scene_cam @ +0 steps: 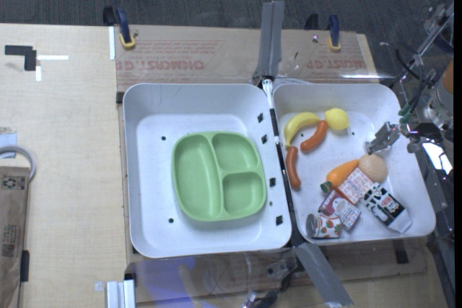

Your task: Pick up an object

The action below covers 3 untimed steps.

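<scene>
The right bin (pixel 346 101) holds several toy foods. A yellow banana (pixel 298 125), a lemon (pixel 336 118) and an orange sausage (pixel 313 136) lie at its back left. A red sausage (pixel 292 166) lies along the left wall. Toward the front sit a carrot (pixel 341 173), a beige egg-like ball (pixel 373 168), a red-and-white carton (pixel 356 187), a black-and-white carton (pixel 385 206) and a can (pixel 323 226). My gripper (pixel 381 138) hangs at the bin's right side, just above and behind the beige ball, with nothing seen in it.
The left bin (pixel 144 155) carries a green divided plate (pixel 219 175). A metal divider (pixel 272 40) runs between the bins at the back. Clamps (pixel 126 36) hold the board behind. A brown paper bag (pixel 13 220) lies at far left.
</scene>
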{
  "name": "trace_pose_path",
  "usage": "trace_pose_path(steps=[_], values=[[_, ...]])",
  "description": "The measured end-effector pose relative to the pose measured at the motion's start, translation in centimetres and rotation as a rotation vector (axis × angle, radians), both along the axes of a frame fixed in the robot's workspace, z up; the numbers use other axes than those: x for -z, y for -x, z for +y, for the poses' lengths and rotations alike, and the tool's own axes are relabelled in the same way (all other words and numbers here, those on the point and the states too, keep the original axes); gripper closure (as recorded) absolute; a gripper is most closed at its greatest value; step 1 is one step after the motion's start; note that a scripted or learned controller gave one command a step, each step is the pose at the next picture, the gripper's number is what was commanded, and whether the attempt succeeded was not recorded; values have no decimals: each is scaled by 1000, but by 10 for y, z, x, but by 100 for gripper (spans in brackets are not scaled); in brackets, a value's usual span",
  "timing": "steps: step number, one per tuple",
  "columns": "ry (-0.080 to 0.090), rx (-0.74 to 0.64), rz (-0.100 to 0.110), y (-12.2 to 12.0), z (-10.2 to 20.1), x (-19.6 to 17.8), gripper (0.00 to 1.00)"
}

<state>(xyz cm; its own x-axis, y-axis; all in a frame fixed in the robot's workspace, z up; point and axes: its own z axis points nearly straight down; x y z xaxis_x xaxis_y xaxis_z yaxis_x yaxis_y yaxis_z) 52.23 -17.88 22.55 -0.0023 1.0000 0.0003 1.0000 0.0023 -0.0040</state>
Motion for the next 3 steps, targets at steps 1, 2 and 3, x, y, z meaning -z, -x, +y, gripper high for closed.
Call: trace_pose_path(steps=[1, 2, 3], values=[[3, 4, -18, -5, 13, 114, 0], [9, -179, -31, -8, 19, 122, 0], [6, -176, -27, -8, 19, 114, 100]])
